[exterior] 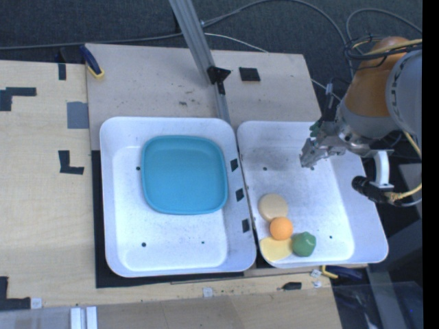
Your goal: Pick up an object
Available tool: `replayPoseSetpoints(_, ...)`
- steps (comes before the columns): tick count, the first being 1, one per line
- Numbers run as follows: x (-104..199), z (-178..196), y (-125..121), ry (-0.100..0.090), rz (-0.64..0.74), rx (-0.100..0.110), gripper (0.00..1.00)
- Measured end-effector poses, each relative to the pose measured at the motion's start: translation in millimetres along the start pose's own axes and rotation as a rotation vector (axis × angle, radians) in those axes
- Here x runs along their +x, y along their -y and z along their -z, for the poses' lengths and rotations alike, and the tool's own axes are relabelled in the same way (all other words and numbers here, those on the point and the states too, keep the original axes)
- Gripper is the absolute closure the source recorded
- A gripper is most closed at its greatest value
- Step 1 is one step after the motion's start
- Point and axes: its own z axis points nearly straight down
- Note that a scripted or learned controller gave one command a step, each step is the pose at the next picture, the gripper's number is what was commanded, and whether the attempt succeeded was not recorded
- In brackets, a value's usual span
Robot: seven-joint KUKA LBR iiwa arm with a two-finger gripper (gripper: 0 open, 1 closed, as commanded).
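Sitting in the left bin [113,184] is a blue plate [184,174], flat and central, taking up most of the floor. It looks like a poor pick: wide, low, nothing for two fingers to close over. Judgement only.

Landmark: the orange ball [280,228], in the right bin [343,204], near the bin's front left corner. Everything else is placed from it.

- Beige disc [272,205]: just behind the ball, touching or nearly so.
- Yellow piece [274,250]: just in front of the ball, partly under it, against the bin's front wall.
- Green piece [303,243]: just right and front of the ball, touching the yellow piece.

All four are huddled in one corner, probably slid there along the sloped wall. That makes a clean grasp harder, since a finger has little room between neighbours and wall.

Gripper [310,157]: well behind and right of the ball, over the bare back part of the right bin, pointing down, nothing between its tips. Jaw state: cannot tell, too small and blurred.

No object is picked yet. The likely targets are the ball cluster; the ball sits highest and looks easiest to reach. The arm comes in from the right, so the bin's right side is its natural approach.
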Motion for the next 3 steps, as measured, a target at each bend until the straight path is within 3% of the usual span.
replayPoseSetpoints(1,0,52,-1,0.000,-0.001,0.001,1.00)
replayPoseSetpoints(3,104,66,-25,-0.002,0.003,0.004,1.00)
